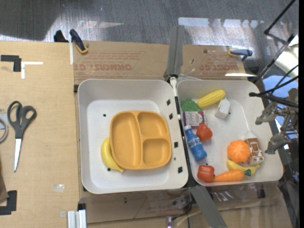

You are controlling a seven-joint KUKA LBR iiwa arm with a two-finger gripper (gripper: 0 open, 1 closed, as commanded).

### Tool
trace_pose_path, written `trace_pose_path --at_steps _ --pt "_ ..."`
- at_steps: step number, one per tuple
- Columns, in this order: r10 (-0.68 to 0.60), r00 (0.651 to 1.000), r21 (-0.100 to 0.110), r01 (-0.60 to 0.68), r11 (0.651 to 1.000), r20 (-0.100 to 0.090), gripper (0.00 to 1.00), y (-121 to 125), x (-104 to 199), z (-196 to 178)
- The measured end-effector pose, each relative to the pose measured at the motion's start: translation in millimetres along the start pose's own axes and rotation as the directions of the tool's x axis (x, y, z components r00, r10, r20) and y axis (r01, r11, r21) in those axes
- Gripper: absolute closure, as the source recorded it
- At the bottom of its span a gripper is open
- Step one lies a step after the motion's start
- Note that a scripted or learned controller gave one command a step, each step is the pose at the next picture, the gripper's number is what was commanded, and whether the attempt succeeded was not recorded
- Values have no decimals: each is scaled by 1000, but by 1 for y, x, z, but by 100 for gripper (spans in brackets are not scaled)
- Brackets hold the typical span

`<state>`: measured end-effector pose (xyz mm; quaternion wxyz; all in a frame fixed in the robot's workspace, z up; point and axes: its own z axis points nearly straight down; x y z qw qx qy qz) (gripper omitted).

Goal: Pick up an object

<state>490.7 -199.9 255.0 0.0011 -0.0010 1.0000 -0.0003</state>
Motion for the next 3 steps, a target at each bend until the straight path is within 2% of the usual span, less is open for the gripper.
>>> trace_pose_path --at_steps 1,2,3 --pt "-139 990 1 139 990 2 0 15 0 141" --pt "-1 1000 1 1 1000 4 0 42 -51 161" --pt "-41 999 3 40 999 12 0 28 -9 160"
